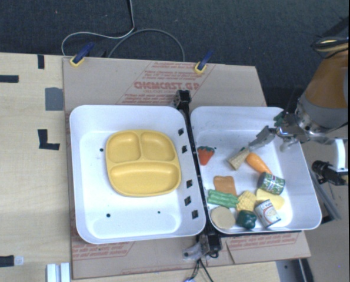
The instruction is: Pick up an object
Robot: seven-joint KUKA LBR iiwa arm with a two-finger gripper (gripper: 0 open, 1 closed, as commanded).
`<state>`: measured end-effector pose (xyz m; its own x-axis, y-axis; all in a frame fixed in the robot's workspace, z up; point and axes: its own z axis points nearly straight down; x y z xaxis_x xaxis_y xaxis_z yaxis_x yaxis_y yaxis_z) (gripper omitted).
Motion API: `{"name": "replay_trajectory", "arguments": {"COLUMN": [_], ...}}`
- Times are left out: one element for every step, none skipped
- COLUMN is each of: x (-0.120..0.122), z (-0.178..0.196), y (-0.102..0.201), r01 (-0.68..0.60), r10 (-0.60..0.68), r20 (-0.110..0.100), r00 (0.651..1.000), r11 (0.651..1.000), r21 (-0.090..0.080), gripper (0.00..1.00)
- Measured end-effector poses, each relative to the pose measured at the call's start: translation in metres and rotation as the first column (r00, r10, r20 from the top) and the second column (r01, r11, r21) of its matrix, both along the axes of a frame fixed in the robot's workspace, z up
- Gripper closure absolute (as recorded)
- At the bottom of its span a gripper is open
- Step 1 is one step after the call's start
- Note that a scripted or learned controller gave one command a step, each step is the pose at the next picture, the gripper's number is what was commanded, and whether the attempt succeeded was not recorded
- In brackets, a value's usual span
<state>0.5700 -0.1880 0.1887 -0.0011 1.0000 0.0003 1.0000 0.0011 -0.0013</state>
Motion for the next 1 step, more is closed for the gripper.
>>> {"name": "replay_trajectory", "arguments": {"x": [0.0027], "z": [-0.1075], "y": [-0.0205], "r01": [0.001], "r10": [0.000], "r20": [0.006], "r00": [1.000], "r11": [1.000], "r21": [-0.005], "gripper": [0.00]}}
